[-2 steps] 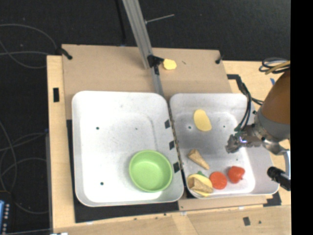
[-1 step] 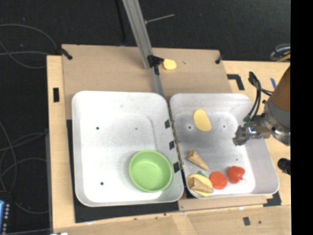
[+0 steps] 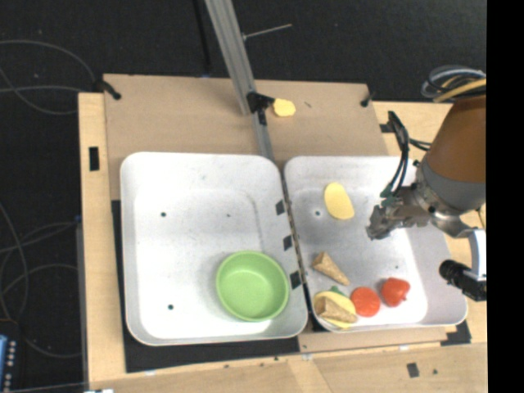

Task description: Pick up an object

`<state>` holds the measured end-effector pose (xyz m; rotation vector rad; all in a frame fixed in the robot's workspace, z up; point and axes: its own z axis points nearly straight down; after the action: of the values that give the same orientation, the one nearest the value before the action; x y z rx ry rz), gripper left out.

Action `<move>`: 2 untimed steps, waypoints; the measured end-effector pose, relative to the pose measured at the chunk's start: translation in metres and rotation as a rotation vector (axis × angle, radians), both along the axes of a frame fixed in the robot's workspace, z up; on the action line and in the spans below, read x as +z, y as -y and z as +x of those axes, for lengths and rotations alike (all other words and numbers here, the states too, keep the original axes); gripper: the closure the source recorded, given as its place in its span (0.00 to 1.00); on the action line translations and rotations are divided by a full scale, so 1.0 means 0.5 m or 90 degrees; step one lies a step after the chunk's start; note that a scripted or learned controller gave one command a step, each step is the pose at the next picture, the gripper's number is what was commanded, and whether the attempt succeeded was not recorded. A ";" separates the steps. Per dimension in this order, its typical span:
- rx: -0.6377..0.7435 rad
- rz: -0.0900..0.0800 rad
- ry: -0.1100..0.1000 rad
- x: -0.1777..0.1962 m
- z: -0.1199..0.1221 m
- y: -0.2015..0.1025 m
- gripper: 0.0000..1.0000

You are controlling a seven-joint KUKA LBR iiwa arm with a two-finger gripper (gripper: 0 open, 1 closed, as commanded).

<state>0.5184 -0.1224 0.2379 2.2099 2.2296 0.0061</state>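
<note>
While the gripper is poised at mid-right over the right bin, finger spread cannot be told; nearest, probably targeted: yellow piece, just left.

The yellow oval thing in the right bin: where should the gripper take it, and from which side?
Probably from straight above, closing across the narrow width of the yellow oval piece. It lies flat and alone on the right bin floor, its long axis running up-down in the view, with free space on both sides. The gripper hovers just to its right.
</note>
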 end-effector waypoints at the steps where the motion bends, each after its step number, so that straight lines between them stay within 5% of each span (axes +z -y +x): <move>1: -0.002 0.000 -0.002 -0.017 -0.008 -0.107 1.00; 2: -0.001 0.000 -0.002 -0.030 -0.015 -0.209 1.00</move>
<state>0.5107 -0.0178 0.2231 2.2141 2.2288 0.0012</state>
